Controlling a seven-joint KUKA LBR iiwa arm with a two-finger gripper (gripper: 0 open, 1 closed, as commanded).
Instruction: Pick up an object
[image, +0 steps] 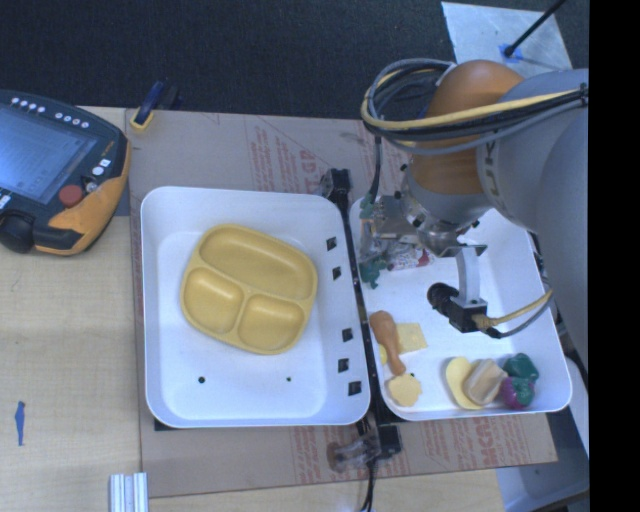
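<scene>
Grey arm (540, 150) with its orange band (470, 110) fills the upper right of the frame, high over the right bin (510, 260). Its gripper (395, 235) hangs low at that bin's upper left corner. It is too hidden to tell if it is open or closed. A small green toy (372, 268) lies just below it.

Lower in the same bin lies an orange drumstick (385, 340). Its long side runs from upper left to lower right, thin end down. A yellow square (414, 337) touches it. At the lower right sit a bread slice (485, 380), a green lump (521, 367) and a purple lump (514, 394).

The left bin (170, 390) holds a yellow tray (248, 288) with three parts. Brown card (280, 150) on the desk (60, 340) has red print, too faint to read. A control pad (55, 185) lies at the upper left.
</scene>
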